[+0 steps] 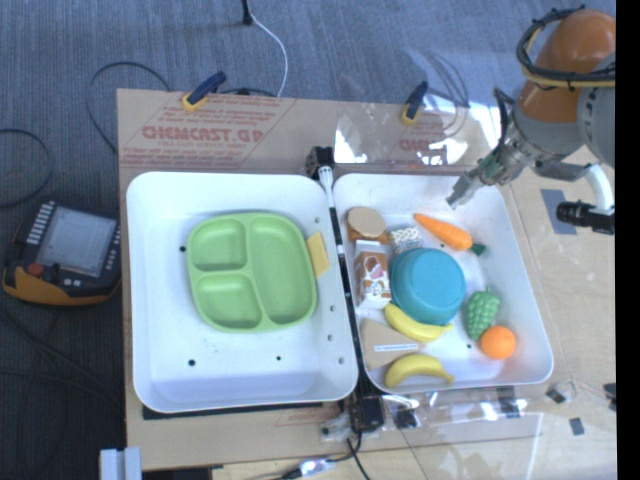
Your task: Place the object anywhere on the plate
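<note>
Camera view: a slanted look down on a bench with two shallow white bins side by side, on a brown board with red lettering.
Floor: grey-blue carpet point(120, 18) surrounds the bench, with black cables trailing across it.
Pendant: a handheld control unit point(62, 253) with a screen and orange edge lies on the carpet left of the bench.
Clamps: two yellow and blue clamps point(203, 90) grip the far edge of the board.
Left bin point(160, 368): holds a green plate point(250, 271) with three compartments, lying flat near the bin's middle.
Right bin point(530, 318): crowded with toy food and a dish.
Blue bowl point(428, 284): sits near the middle of the right bin.
Carrot point(442, 230): orange, lying just beyond the bowl, near the bin's far side.
Bananas: one yellow banana point(412, 323) touches the bowl's near edge; a second banana point(417, 370) lies closer to the near wall.
Orange point(497, 342): a round orange fruit in the near right corner, just beside a green bumpy fruit point(481, 310).
Other items: a brown round piece point(366, 222) and a small printed carton point(371, 271) lie along the bin's left wall.
Arm: grey with an orange band point(570, 53), reaching in from the right.
Gripper point(462, 192): hovers over the far right part of the right bin, near the carrot; whether the jaws are wide or narrow, I cannot tell.
</note>
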`<state>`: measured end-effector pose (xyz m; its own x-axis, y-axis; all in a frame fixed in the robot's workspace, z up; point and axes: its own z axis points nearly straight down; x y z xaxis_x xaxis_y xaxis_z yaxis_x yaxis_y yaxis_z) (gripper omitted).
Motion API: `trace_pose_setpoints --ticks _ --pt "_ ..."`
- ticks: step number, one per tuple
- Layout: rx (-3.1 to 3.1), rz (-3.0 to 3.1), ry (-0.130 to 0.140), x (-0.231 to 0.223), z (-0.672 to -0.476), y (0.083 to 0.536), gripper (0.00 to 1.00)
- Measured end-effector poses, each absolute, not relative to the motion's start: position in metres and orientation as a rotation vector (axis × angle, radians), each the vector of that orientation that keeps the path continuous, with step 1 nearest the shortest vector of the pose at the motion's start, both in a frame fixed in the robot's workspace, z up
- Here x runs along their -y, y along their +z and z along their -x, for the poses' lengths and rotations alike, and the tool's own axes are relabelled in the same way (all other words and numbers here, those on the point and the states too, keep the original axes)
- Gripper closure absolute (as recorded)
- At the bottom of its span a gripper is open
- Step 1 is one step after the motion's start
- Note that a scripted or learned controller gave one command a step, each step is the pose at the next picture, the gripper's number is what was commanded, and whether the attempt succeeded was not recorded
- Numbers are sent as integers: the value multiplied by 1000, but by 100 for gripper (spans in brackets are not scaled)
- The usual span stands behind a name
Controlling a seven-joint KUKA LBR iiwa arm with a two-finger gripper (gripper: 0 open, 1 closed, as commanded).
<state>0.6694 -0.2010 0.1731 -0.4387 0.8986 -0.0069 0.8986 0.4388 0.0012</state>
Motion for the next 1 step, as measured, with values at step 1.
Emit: trace_pose_setpoints --ticks 1 --pt "-2567 -1796 11 80 -672 257 100"
